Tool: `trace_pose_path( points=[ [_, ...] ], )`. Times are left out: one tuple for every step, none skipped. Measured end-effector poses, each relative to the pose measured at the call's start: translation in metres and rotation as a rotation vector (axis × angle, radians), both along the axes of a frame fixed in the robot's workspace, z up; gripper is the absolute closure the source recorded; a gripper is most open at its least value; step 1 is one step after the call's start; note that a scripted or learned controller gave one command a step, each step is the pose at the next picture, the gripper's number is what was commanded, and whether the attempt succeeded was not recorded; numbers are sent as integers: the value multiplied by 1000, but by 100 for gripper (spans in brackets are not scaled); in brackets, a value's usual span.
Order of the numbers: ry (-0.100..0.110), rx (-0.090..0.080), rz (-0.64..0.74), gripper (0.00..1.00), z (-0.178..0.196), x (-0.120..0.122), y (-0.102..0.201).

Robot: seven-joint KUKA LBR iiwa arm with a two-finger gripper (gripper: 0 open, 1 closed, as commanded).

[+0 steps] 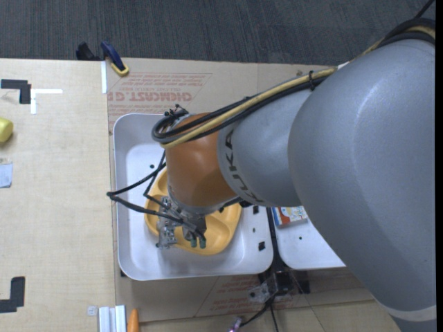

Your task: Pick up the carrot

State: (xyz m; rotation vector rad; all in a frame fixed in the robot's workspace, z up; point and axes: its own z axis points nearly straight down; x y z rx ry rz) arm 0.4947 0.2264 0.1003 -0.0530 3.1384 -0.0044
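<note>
Gripper [181,235] low in left shallow white bin [131,185], above yellow-orange bowl-like object [221,235] at bin's 5 o'clock. Finger opening: cannot tell. Carrot not identifiable; pickup unconfirmed, lift remaining.

Yellow plastic bowl [223,235] in left white bin [131,206]; small yellow round object [5,130] on bench [55,220] far left; blue-handled clamp [114,58] above.
</note>
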Motion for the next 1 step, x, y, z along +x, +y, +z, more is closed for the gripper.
trace_pose_path(
  points=[
    [2,1,-395,100,58,5,-2]
  ],
)
